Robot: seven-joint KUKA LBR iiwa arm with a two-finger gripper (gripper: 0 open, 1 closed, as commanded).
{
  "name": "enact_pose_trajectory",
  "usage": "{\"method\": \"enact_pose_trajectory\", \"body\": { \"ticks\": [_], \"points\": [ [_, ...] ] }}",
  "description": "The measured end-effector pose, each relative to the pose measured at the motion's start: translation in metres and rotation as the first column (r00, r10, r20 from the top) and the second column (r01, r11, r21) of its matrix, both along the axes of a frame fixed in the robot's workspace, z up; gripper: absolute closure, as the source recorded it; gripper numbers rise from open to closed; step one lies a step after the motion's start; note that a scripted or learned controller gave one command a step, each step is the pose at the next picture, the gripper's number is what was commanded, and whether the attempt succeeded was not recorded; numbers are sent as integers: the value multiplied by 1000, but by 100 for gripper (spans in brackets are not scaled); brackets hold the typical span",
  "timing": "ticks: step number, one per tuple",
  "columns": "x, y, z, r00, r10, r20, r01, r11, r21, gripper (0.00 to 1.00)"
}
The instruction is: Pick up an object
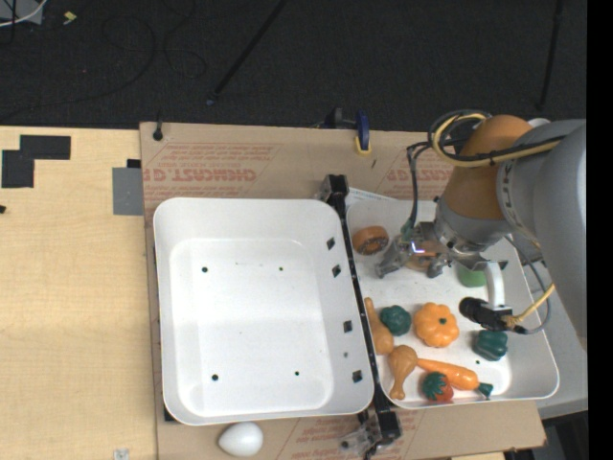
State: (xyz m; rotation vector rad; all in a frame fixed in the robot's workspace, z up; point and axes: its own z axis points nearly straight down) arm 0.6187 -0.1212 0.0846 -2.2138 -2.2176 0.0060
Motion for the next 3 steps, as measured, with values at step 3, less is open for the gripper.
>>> {"method": "enact_pose_trajectory", "body": {
  "ticks": [3],
  "points": [
    [25, -32, 36, 1000, -5, 6, 6, 1000, -6, 0]
  ]
}}
